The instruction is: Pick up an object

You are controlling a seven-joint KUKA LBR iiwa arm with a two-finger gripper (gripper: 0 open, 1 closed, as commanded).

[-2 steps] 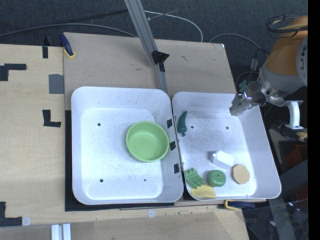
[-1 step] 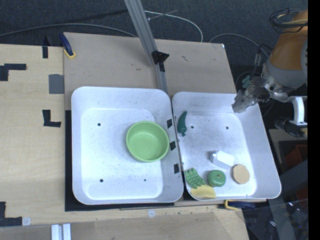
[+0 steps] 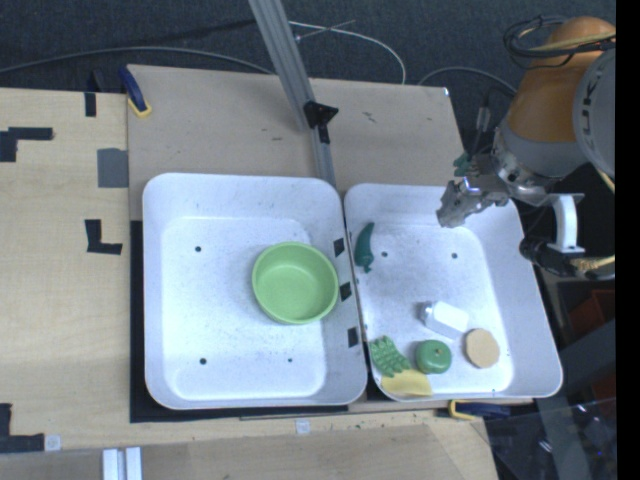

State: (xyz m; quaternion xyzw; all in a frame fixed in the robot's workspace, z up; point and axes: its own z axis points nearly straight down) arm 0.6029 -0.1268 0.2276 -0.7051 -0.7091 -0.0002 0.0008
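bowl [image 3: 294,283] light green | bins [image 3: 180,218] white, speckled | disc [image 3: 482,348] tan

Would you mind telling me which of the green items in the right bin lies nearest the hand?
The dark green curved piece by the bin's left wall, near the top. The round green item and the ridged one sit at the bottom edge, farther from the hand.

One fixed camera, high above the bench.
It looks down at a slant, far enough to take in both white bins [image 3: 150,268], with the arm [image 3: 560,98] entering from the right.
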